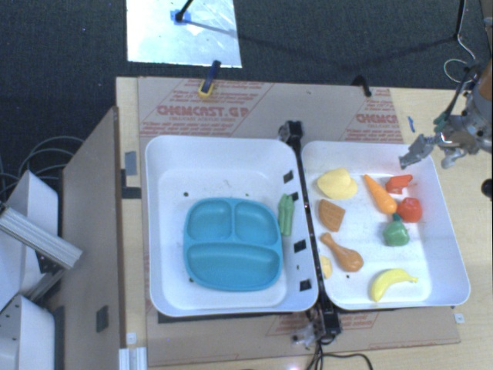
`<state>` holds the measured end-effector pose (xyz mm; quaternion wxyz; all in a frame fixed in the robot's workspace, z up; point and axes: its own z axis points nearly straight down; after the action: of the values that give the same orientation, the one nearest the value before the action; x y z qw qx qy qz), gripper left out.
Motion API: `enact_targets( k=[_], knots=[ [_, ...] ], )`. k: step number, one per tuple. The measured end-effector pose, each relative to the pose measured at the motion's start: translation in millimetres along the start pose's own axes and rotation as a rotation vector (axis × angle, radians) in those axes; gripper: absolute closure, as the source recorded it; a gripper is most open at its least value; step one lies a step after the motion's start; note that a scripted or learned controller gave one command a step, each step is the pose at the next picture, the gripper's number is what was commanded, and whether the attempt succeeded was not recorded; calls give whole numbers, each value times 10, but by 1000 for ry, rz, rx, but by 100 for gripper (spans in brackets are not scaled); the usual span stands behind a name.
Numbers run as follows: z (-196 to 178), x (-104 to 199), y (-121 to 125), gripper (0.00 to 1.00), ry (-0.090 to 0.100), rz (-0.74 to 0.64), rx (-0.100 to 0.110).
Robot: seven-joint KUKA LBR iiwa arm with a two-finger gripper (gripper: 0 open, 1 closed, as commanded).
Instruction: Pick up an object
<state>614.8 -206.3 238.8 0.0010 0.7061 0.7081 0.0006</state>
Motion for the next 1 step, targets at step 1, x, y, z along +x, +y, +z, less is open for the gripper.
enact_targets(
  k=[1],
  knots=[
    [367,6,171,0,0,-4,1]
  ],
)
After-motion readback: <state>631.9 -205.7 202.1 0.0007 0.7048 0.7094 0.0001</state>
